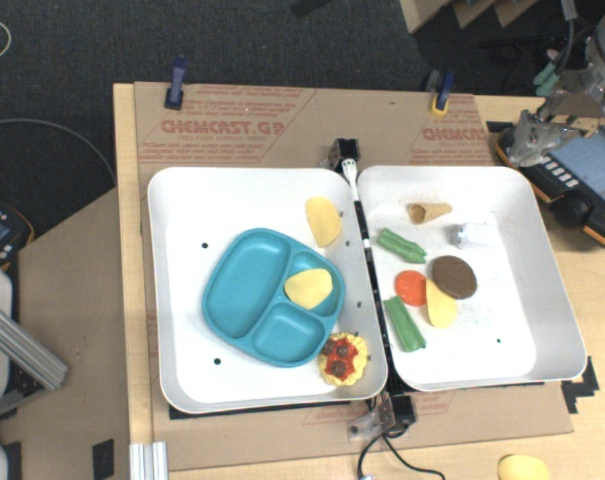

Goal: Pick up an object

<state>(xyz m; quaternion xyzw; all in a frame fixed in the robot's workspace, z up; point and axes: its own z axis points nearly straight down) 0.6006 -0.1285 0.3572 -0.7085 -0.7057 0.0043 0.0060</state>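
Here's the tabletop (72, 268), a printed cardboard sheet (242, 123) clamped along its far edge, and two white bins side by side on it. The tool (530, 138) hangs up by the far right corner, just off the right bin's (542, 348) rim and over none of the objects. It's a tangle of metal and cable from this angle, and I cannot tell whether it is spread or pressed together. Nothing is seen in its grasp.

The pickable things all lie in the bins. In the left bin (177, 348), a teal divided plate (252, 298) sits in the middle with a pale yellow piece (308, 288) resting in its right compartment. A second yellow piece (323, 221) lies just beyond the plate, close to the wall the bins share. A red and yellow tart-like item (343, 358) sits in that bin's near right corner, touching the plate's edge.

Over in the right bin, everything crowds toward its left half. A tan cone (428, 211) lies farthest back, with a small grey object (458, 234) just beside it. Then comes a green pod (400, 245), with an orange-red round (411, 287) nearer the front. A brown disc (452, 276) overlaps a yellow slice (441, 311), and another green pod (405, 324) lies nearest the tabletop's front edge.

One more yellow object (522, 466) sits outside the bins at the tabletop's near right corner.
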